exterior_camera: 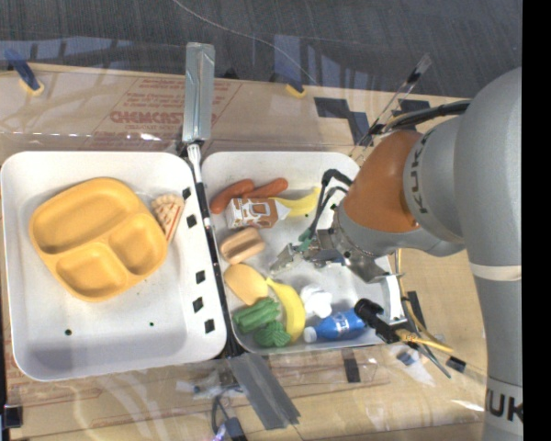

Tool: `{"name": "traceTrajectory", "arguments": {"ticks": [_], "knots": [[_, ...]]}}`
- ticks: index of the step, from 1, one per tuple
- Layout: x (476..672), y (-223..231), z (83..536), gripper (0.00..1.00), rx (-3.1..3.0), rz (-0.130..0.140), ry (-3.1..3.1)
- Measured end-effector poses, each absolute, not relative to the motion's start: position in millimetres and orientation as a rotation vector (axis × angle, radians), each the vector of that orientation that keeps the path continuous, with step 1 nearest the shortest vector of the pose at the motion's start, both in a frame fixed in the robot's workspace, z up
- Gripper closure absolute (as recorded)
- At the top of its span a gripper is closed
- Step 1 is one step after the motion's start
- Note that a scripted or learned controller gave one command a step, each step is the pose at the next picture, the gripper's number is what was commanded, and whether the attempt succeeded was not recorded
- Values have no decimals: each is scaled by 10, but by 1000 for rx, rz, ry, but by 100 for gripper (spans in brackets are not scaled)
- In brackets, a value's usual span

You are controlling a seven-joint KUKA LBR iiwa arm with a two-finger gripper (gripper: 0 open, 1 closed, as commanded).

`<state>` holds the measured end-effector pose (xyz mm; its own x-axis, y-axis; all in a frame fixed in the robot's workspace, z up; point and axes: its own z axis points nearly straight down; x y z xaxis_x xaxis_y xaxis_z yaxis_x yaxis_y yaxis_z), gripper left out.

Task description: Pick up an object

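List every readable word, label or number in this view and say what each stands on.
"CHEMCAST": red print on the protective sheet behind the bins.
"KU": the visible letters on the grey arm.
Print on the small carton and on the blue bottle: too small to read.

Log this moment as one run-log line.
phase: reaching | gripper: low in right bin, nothing seen held | nearest: bun, banana | left bin: yellow tray

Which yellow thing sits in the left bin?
The big yellow divided tray lies in the left bin. The banana lies in the right bin.
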<state>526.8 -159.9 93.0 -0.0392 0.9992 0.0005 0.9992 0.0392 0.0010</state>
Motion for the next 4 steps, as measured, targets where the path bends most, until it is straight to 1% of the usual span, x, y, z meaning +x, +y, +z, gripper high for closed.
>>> {"name": "traceTrajectory", "arguments": {"ticks": [1,2,3,4], "knots": [[6163,-1541,1114,0,2447,-3,1974],[6549,-1853,906,0,2411,-11,2022],[6417,-1852,914,0,2109,-3,2335],[6507,-1415,897,0,2226,-29,2232]]}}
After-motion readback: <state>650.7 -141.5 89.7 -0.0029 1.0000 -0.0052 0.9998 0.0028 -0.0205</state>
